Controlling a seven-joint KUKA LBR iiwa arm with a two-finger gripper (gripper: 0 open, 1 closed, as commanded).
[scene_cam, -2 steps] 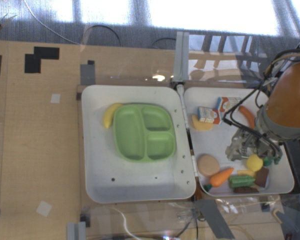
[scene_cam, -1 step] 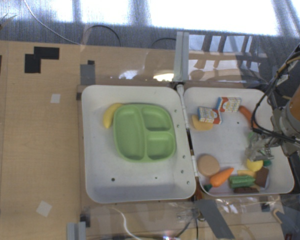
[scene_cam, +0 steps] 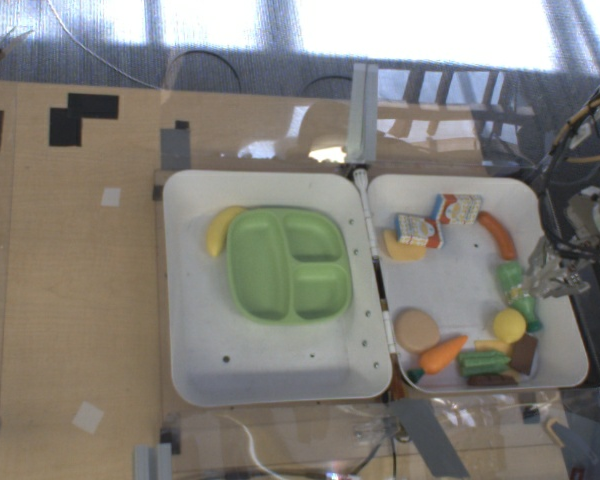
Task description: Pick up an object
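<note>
Scanning from the left bin (scene_cam: pixel 195 363), I see a green tray (scene_cam: pixel 285 265) with a banana (scene_cam: pixel 219 228) at its ten o'clock. In the right bin (scene_cam: pixel 450 268), toys crowd the five o'clock corner: cookie (scene_cam: pixel 416 329), carrot (scene_cam: pixel 442 354), lemon (scene_cam: pixel 509 324). My gripper (scene_cam: pixel 552 273) hangs at the bin's three o'clock rim, just above green pieces (scene_cam: pixel 510 274). I can't tell whether it is spread or clenched, or whether it holds anything. My worry is that the clutter there could make it nudge a neighbour or strike the wall and come up with nothing.
</note>
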